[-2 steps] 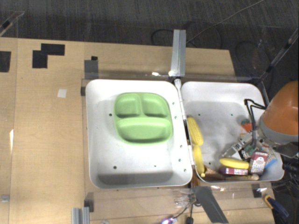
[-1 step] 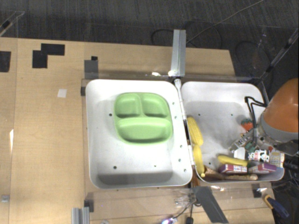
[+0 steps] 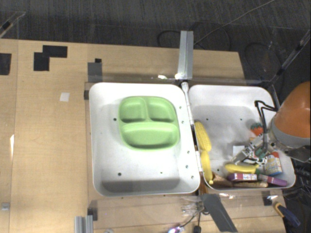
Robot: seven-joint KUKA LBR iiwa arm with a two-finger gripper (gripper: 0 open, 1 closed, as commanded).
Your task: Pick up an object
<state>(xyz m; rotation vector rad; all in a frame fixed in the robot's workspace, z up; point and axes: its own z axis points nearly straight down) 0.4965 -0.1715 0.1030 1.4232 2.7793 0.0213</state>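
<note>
My gripper (image 3: pixel 251 153) reaches down into the right bin (image 3: pixel 223 106) at its lower right, under the orange band of the arm (image 3: pixel 296 110). It hangs over a heap of small objects. A yellow banana-like piece (image 3: pixel 240 169) lies just below it. A small bottle with a label (image 3: pixel 273 165) sits to its right. A dark purple box (image 3: pixel 243 177) and a purple marker (image 3: pixel 275 181) lie along the front wall. An ear of corn (image 3: pixel 202 136) and a yellow piece (image 3: pixel 206 165) lie along the bin's left wall. I see nothing clearly held.
A green divided plate (image 3: pixel 148 122) rests in the left bin (image 3: pixel 107 154). A metal post (image 3: pixel 186 55) stands behind the wall between the bins. A black cable (image 3: pixel 265 106) loops off the arm over the right bin's back corner.
</note>
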